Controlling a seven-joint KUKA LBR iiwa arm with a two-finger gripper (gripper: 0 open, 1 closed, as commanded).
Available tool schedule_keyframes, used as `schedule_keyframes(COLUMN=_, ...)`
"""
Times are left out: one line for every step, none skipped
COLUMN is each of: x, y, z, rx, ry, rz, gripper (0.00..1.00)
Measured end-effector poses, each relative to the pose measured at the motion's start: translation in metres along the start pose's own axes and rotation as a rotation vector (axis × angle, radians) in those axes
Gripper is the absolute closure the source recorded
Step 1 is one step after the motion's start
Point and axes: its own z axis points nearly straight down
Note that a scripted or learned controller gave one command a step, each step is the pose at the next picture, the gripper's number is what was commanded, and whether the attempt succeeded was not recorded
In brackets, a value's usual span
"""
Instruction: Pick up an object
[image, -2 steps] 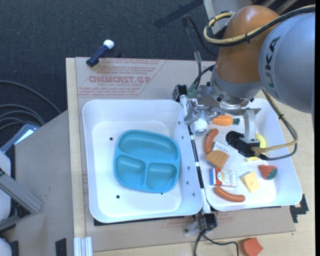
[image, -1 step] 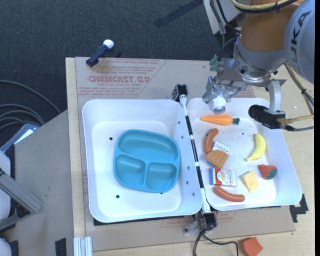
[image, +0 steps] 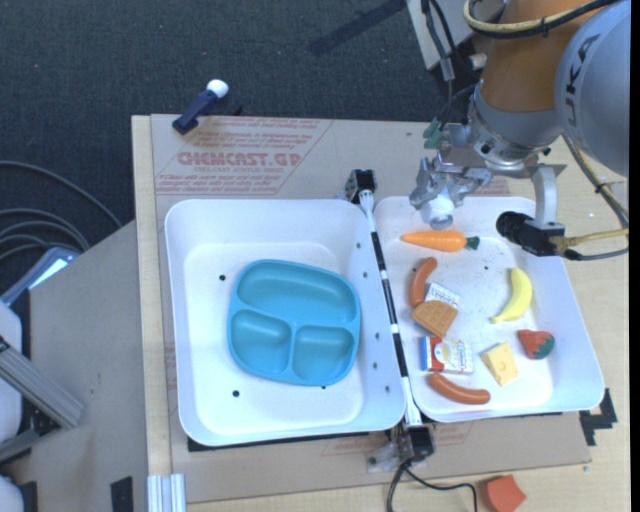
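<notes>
My gripper (image: 438, 198) hangs over the back left corner of the right bin (image: 580, 350), just above and behind an orange carrot (image: 435, 240). A small pale round thing (image: 438, 209) shows right at the gripper's tip; whether it is held cannot be made out. In front of the carrot lie a reddish sausage (image: 421, 282), a white packet (image: 443, 295) and a brown cracker (image: 434, 318). A banana (image: 516, 295), a strawberry (image: 537, 344), a cheese wedge (image: 500, 363), a small red-and-white carton (image: 446, 354) and a hot dog (image: 459, 389) fill the rest of that bin.
The left bin (image: 190, 300) holds a blue divided plate (image: 294, 322). A black rail (image: 384, 290) runs between the two bins. A blue-and-white marker (image: 199, 107) lies behind the bench's board. A black part of the arm (image: 522, 231) sticks out over the right bin's back.
</notes>
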Motion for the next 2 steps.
schedule_keyframes(x=0.0077, y=0.0292, z=-0.0001, rx=-0.005, ry=-0.001, rz=-0.002, gripper=1.0)
schedule_keyframes(x=0.0078, y=0.0292, z=-0.0002, rx=-0.005, ry=-0.001, rz=-0.001, gripper=0.0)
